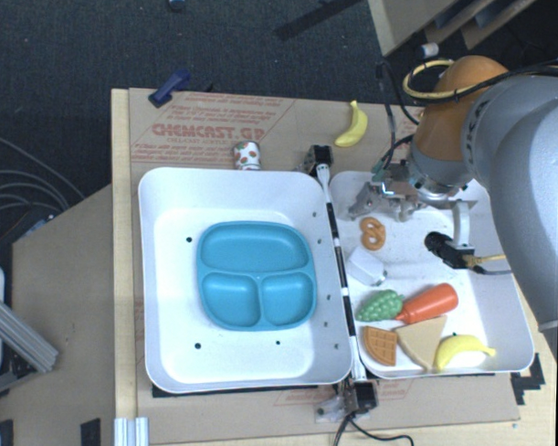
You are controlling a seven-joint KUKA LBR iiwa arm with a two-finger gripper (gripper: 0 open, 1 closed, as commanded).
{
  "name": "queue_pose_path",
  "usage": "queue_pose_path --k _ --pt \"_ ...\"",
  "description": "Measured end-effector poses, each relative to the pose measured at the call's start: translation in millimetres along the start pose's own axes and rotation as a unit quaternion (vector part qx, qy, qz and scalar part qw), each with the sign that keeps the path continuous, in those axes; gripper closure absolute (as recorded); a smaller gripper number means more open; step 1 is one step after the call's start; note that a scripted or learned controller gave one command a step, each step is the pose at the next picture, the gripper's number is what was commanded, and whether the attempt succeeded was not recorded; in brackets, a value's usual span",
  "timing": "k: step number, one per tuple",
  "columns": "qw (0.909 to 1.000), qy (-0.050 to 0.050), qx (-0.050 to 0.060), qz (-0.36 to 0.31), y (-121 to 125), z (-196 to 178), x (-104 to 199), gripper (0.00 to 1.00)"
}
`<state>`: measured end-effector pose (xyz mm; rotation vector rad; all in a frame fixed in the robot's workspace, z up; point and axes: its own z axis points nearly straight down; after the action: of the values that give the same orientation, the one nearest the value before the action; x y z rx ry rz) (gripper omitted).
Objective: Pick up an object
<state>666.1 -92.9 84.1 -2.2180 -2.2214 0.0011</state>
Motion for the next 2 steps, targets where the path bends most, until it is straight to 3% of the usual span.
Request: queue_pose_path --k 1,2 --pt "1.0 -0.001 -0.001 0.0 0.9 -11.1 -0.3 1.0" --pt "1.0 -0.001 -0.001 0.0 0.8 -10.9 -0.2 0.0"
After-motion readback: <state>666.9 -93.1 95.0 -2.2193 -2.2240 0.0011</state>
